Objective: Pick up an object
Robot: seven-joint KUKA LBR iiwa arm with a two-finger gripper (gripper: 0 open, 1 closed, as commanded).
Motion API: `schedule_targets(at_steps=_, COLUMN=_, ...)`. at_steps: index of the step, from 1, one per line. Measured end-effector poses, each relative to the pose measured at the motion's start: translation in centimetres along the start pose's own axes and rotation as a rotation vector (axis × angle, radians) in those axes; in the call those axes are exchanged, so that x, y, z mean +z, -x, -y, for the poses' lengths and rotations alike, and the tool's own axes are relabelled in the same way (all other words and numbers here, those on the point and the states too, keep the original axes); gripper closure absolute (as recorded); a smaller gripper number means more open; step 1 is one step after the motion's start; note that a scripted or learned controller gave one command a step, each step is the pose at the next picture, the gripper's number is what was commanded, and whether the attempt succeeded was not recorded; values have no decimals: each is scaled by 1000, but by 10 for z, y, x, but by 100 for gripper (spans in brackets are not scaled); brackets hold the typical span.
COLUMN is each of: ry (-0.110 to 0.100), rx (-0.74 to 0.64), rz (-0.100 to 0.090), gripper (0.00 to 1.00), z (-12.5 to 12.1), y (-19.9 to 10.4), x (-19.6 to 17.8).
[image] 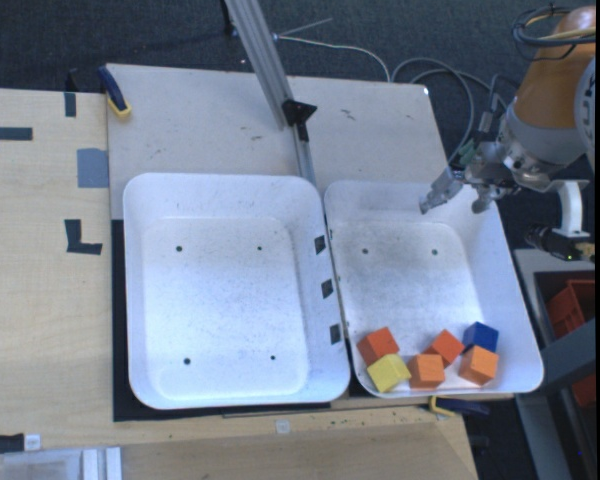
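I see the arm [555, 78] over the right bin's [400, 268] far edge, gripper [454, 197] spread, holding nothing. Blocks [430, 356] sit clustered at the near rim, well apart from it. Risk: tight packing vs. open fingers — could snag two, or shove them into the wall.

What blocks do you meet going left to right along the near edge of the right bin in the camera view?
First orange block → yellow block → second orange block → third orange block → blue block. A fourth orange block sits just below the blue one, so their order is unclear.
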State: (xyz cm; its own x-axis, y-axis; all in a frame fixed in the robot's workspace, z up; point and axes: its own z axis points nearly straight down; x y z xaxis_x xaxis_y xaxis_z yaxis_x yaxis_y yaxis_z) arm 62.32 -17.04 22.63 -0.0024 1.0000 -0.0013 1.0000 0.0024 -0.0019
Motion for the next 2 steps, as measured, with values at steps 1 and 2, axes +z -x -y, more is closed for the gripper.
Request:
schedule_targets(at_steps=1, ry=-12, rx=1, rz=-6, gripper=0, z=95, y=-59, x=72)
schedule_targets(at_steps=2, ry=9, rx=4, rz=4, gripper=0, z=75, y=-2, x=-12)
